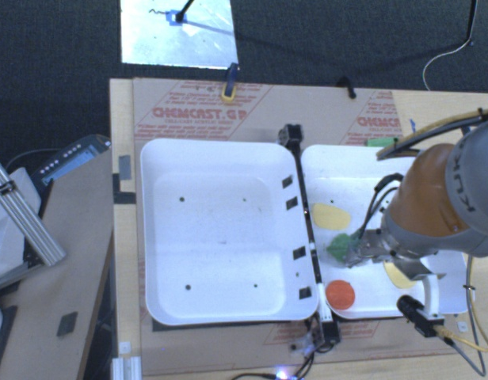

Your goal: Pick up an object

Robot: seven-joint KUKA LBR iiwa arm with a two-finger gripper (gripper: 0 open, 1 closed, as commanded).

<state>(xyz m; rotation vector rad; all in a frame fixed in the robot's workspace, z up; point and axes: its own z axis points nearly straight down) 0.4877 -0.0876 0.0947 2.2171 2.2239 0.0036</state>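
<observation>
1. Green object [340,248] sitting in the right bin [347,165], near its left wall, touching the gripper [356,252].
2. Yellow piece [331,216] just above, orange-red round thing [341,294] below.
3. Can't tell the gripper's opening, hidden under the wrist.
4. Left bin [161,165] alongside.

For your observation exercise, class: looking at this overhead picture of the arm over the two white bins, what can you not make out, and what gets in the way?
- Pincer: the arm's own body covers it from the camera view, so its state is unreadable.
- Green object: partly hidden under the arm; its full shape is unclear.
- Pale yellow item: mostly covered by the arm.
- Right bin: its right side lies beneath the arm.
</observation>
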